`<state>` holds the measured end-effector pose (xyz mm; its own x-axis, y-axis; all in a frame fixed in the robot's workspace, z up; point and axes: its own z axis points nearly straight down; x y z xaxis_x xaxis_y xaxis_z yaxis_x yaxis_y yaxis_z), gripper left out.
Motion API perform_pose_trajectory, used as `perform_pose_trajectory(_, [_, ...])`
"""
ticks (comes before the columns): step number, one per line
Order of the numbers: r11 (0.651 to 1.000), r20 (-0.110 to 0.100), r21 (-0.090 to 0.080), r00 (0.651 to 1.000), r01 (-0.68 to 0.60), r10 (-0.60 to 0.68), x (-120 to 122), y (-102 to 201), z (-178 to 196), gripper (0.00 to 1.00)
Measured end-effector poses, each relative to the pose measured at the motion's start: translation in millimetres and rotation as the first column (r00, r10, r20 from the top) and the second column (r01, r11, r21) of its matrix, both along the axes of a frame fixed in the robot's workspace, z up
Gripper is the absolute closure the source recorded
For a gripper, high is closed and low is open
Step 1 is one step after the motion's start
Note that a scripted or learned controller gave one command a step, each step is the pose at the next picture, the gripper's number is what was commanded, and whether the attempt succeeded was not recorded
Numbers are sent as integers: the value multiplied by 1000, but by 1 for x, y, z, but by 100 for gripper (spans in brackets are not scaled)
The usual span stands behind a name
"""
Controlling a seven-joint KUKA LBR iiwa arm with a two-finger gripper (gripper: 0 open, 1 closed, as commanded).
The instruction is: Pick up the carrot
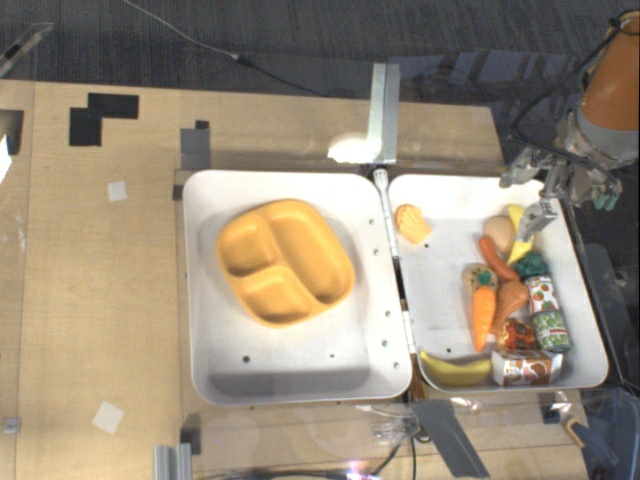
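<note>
Near edge of right bin (pixel 440 298): banana (pixel 455 369) lies along the near wall, left corner. Just right of it, a printed carton (pixel 522 369) on its side, and a small can (pixel 545 326) beyond that, near the right wall.

Carrot (pixel 483 314): right bin, middle of the cluster, lying near-to-far with its green top toward the far end. A drumstick-shaped brown piece (pixel 511 301) touches its right side. A speckled tan item (pixel 477 275) sits at the carrot's far end.

Farther in: red sausage (pixel 495 258) runs diagonally; teal-green piece (pixel 530 264) to its right; pale egg-like item (pixel 498 232) and a yellow piece (pixel 518 230) beyond those. A ridged yellow snack (pixel 412 223) lies apart, far-left part of the right bin.

Left bin (pixel 205 298): yellow divided plate (pixel 285 261), three compartments, roughly centred.

End effector (pixel 545 213): over the far-right corner of the right bin, fingers pointing down near the yellow piece, well apart from the carrot. Nothing seen between the fingers; cannot tell how wide they stand.

Surface (pixel 90 288): wood, with black markers at far left.
</note>
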<state>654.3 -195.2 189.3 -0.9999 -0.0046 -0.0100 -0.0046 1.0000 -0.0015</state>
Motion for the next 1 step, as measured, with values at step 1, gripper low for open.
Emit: perform_pose_trajectory(1, [991, 3, -2, 991, -133, 133, -63, 35, -100, 0])
